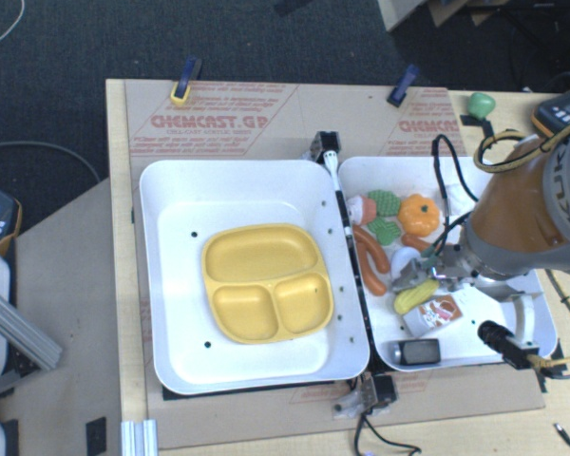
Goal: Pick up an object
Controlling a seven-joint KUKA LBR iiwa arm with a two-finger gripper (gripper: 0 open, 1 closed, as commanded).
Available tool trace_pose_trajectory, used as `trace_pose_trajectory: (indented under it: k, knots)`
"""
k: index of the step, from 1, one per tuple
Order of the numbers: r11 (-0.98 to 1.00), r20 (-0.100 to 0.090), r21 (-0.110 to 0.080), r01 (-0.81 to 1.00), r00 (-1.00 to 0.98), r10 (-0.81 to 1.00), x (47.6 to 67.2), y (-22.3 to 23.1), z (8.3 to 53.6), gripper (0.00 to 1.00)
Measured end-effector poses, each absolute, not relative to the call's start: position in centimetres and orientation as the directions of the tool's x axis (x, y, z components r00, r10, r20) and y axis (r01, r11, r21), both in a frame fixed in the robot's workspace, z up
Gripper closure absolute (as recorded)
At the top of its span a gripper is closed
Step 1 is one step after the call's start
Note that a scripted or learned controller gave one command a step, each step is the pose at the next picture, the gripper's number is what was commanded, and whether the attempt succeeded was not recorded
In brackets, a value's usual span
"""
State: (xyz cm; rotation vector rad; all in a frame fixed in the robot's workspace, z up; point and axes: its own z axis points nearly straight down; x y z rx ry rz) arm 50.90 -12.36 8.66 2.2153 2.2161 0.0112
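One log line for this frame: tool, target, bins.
tool: low in right bin, over corn | grasp: unconfirmed | left bin: yellow divided tray

1. The light is bright and even, falling mostly from above; the two white bins [161, 255] look almost washed out.
2. Shadows are soft and short: a faint one rims the yellow tray [266, 281], a darker one lies under the arm [522, 212] in the right bin.
3. The dark floor [123, 27] stays dim, with little detail.
4. The picture is slightly soft and grainy; small toys beside the arm blur together.
5. Straight table [266, 112] edges bow slightly near the frame's borders.
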Motion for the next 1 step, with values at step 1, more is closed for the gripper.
trace_pose_trajectory:
  k: [1]
  knots:
    - [-0.002,-0.001,0.006,1.000,0.002,1.000,50.60,-12.41,9.54,1.00]
